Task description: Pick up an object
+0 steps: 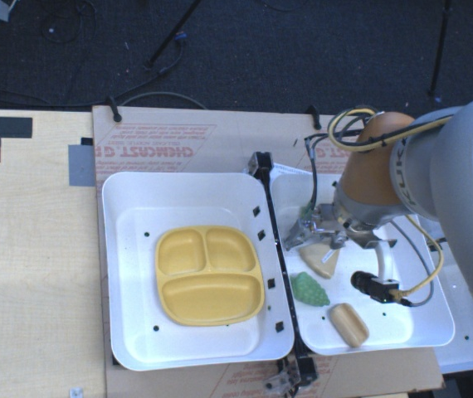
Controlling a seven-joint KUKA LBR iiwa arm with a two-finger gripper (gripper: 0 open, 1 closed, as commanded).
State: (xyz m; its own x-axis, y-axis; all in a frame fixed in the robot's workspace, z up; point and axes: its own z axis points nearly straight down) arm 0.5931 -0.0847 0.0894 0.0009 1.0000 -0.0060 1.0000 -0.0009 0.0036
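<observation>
The right bin holds a cream wedge-shaped piece, a bumpy green piece and a tan oblong like a bread roll. My gripper hangs low over the bin's left half. It is right above the cream wedge and partly covers the wedge's top edge. The green piece lies just in front of it, near the divider. The tan oblong rests further forward, apart from the gripper. Nothing is visibly lifted off the bin floor.
A yellow divided plate lies in the left bin. A black cable end on a yellow lead trails from the arm over the right bin. The black divider runs between the bins, close to the gripper's left.
</observation>
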